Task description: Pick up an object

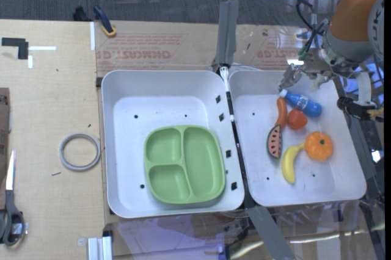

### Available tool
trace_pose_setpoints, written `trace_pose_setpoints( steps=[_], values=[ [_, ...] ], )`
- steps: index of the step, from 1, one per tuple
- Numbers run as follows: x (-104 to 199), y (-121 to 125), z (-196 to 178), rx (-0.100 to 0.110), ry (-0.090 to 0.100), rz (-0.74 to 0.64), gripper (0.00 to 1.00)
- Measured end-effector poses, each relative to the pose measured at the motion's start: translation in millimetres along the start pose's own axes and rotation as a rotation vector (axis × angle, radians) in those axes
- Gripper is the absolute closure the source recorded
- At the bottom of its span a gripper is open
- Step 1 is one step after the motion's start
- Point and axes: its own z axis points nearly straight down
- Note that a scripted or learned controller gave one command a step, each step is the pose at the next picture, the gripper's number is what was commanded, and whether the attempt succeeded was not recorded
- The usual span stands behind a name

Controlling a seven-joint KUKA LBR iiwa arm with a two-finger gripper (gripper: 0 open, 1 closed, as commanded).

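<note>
While the arm reaches in from the right, things lie so:
Scissors [11, 216]: at the counter's [49, 106] left edge, near its front.
Ring [80, 151]: flat on the counter, left of the left bin.
Left bin [122, 94]: carries a green plate [184, 163] with three compartments, toward its front edge.
Right bin [256, 179]: toys lie in its right half.
Melon slice [274, 143]: leftmost toy, touching the sausage [281, 111] above it.
Banana [290, 163]: nearest the front edge, beside the orange [318, 146].
Tomato [297, 119]: between the sausage and the orange.
Bottle [303, 104]: blue, near the back edge, just under the hand.
Hand [292, 77]: over the right bin's back edge, holding nothing; how wide its fingers stand, I cannot tell.
</note>
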Motion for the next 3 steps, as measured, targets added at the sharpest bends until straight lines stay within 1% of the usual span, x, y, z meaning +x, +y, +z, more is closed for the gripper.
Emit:
trace_pose_setpoints(
  steps=[1,2,3],
  values=[
    [-26,-38,98,-0.003,0.000,0.003,0.00],
    [-27,-35,84,-0.013,-0.001,0.007,1.00],
    [62,-5,-2,-0.002,0.001,-0.001,1.00]
  ],
)
